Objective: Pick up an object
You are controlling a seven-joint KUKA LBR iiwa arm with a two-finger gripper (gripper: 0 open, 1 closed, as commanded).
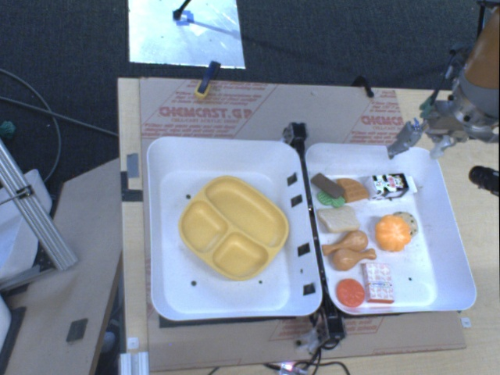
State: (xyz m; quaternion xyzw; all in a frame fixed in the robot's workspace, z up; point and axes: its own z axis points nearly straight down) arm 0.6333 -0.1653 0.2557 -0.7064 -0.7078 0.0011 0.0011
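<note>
The right bin [449, 233] holds several toy foods: a brown bar [326, 184], a black-and-white carton [389, 184], a bread slice [337, 219], an orange [393, 233], a chicken drumstick [349, 248], a red disc [351, 291] and a red-and-white box [378, 281]. My gripper [420, 142] hangs over the bin's far right corner, above and behind the carton. It is open, with nothing between its fingers [403, 141].
The left bin [168, 209] holds a yellow compartment plate [233, 226]. A black divider [306, 209] runs between the bins. Behind the bins, a yellow-and-blue clip [207, 79] rests on the cardboard. A metal frame [31, 209] stands at the left.
</note>
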